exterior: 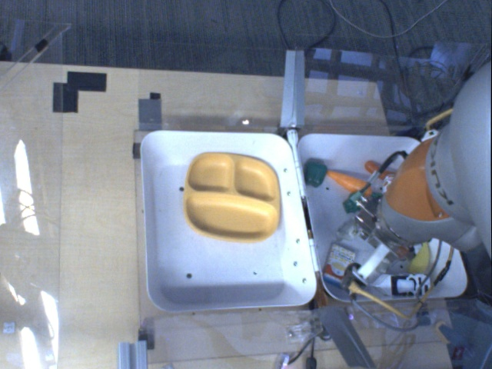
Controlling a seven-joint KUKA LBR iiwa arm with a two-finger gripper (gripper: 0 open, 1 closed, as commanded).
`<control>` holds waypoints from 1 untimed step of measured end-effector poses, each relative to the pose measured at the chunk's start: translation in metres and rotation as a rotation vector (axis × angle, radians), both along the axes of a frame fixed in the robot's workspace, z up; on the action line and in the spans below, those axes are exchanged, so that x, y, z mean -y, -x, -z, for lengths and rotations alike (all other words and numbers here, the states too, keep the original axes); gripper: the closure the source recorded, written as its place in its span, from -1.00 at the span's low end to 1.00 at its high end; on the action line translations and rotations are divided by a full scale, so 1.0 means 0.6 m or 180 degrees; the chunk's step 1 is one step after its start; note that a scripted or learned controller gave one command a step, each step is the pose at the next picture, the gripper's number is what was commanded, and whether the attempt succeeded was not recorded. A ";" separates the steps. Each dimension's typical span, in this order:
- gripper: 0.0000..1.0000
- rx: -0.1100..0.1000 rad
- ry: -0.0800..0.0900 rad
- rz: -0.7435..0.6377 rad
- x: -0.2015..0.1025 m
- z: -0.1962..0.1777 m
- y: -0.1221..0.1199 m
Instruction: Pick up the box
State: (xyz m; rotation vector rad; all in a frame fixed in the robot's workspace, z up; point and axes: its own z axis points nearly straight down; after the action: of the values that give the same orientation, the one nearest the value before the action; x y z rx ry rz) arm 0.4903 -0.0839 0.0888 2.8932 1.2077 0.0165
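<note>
The box, small with blue, red and white print, lies near the front left corner of the right bin. My gripper hangs low over the middle of that bin, just above and to the right of the box. The grey arm with its orange band hides much of the bin's right half. I cannot see whether anything sits between the gripper's tips.
An orange carrot toy with a green top lies at the back left of the right bin. A yellow object peeks out under the arm. The left bin holds a yellow three-compartment tray.
</note>
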 end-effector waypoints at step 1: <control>1.00 0.0016 -0.0001 -0.0018 -0.001 -0.019 -0.004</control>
State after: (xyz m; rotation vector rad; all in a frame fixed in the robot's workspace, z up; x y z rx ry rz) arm 0.4925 -0.0831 0.1003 2.8884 1.2151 0.0241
